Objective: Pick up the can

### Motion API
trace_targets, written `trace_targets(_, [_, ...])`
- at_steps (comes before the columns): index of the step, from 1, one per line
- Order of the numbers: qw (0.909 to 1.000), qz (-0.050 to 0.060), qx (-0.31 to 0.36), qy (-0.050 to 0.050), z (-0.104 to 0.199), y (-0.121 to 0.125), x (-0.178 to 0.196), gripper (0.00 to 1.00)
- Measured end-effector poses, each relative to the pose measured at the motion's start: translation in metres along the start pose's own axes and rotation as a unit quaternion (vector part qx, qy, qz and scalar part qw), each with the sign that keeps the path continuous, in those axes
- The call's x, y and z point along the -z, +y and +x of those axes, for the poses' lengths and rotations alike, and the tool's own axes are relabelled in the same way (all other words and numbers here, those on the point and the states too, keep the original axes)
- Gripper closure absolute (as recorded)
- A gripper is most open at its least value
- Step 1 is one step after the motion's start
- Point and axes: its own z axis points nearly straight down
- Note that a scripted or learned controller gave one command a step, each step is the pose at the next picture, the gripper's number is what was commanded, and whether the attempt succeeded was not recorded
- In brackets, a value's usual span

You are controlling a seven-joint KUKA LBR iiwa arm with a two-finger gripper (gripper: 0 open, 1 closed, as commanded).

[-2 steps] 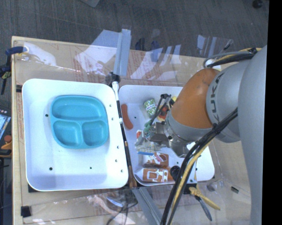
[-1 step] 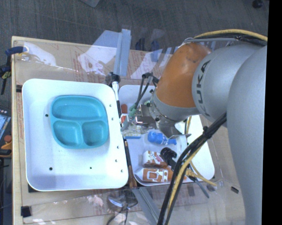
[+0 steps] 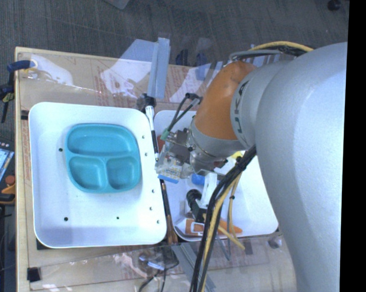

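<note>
The arm [image 3: 280, 116] reaches in from the right of the frame and covers most of the right bin [image 3: 260, 205]. Its hand [image 3: 170, 164] hangs low at the middle of the frame, over the seam where the two bins meet on the desk [image 3: 83, 79]. From where I stand I cannot tell whether the hand is open or closed, or whether anything is in it.

The left bin [image 3: 44, 167] has a teal tray [image 3: 105, 154] lying flat in it, apart from the hand.

I can't pick out the can for sure. My guess is that it sits in the right bin, under the arm or in the clutter at that bin's lower-left corner, where an orange-and-white thing [image 3: 196, 228] peeks out below the hand.

A can should be light, stiff unless squeezed hard, and smooth, so it may slip or roll. I'd take it across the middle of its round side, with the hand square to it, not by the rims.
</note>
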Motion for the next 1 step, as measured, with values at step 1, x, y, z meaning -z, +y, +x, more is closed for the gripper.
trace_targets(1, [0.9995, -0.001, 0.032, 0.0, -0.0794, -0.0096, 0.0017, 1.0])
